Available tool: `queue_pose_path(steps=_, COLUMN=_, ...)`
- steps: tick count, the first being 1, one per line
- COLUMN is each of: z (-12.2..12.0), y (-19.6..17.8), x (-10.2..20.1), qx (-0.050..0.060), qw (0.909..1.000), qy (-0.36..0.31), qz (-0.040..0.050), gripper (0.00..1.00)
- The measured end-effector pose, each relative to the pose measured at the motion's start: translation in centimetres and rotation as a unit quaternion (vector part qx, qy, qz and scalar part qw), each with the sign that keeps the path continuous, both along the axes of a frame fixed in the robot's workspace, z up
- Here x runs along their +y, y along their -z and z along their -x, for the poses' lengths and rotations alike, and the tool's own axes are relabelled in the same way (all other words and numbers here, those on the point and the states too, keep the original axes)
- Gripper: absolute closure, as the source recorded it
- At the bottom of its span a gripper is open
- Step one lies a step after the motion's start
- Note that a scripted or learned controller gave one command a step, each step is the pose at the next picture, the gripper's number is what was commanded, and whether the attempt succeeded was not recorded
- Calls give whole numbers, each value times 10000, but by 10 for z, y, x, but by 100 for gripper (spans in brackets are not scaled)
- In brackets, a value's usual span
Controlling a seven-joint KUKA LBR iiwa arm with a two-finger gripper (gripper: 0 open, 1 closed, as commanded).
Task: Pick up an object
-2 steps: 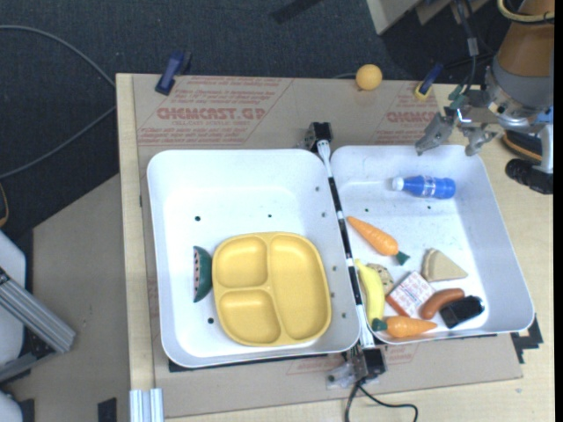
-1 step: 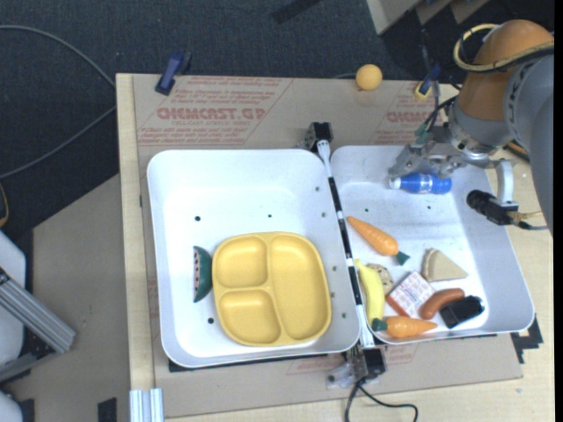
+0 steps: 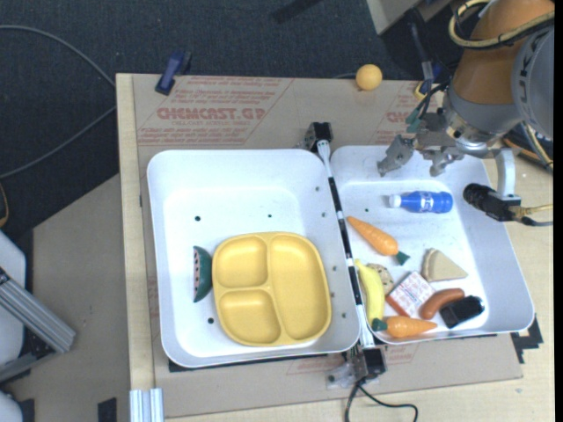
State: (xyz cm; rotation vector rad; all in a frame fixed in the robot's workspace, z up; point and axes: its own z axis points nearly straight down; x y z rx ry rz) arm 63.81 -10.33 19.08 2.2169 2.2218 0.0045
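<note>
Yellow plate sits far left of end effector — fingers spread, holding nothing, w/ blue bottle just below it in right bin. Pick not yet begun — everything left.

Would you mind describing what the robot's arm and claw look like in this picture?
The arm is a thick, rounded grey body with a broad orange band above the wrist. A yellowish cable loops over the orange section, and thinner coloured wires run down beside the wrist. The claw is a small grey metal unit with slim, pale fingers. A white bracket carrying a black cylindrical part sits at its side.
</note>
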Motion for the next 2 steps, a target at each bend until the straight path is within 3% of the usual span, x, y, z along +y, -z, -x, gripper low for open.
queue_pose_path(steps=1, z=42, y=73, x=2, qx=35, qw=10000, qy=16, qz=-3, gripper=0)
queue_pose_path(steps=2, z=79, y=107, x=5, qx=32, qw=10000, qy=16, qz=-4, gripper=0)
